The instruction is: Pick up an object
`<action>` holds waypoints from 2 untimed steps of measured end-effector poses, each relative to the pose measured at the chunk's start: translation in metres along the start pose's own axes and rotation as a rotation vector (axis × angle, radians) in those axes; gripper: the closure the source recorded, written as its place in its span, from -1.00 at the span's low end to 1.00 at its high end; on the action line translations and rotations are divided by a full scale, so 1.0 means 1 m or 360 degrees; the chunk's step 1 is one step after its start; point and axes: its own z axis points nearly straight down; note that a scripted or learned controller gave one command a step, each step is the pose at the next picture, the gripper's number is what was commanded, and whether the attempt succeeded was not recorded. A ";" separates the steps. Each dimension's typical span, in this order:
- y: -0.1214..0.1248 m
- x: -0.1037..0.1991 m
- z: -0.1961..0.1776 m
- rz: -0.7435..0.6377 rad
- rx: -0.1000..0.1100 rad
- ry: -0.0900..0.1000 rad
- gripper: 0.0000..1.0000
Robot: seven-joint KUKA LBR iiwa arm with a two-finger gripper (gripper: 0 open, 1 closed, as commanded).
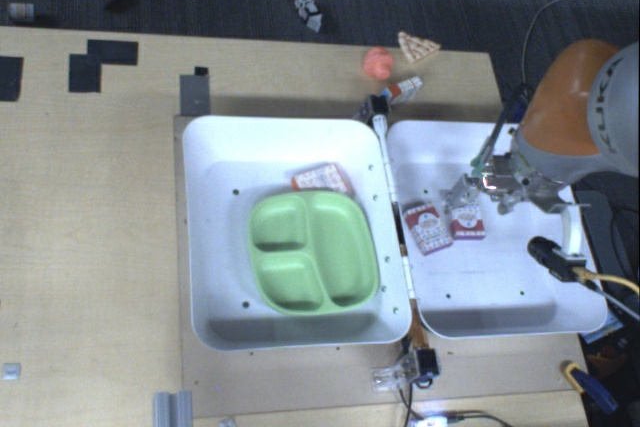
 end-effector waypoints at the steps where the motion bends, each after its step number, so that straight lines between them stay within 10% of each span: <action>1: -0.022 0.029 0.038 0.0002 -0.0036 -0.0008 -1.00; 2: -0.019 0.032 0.025 -0.0003 -0.0046 0.0001 1.00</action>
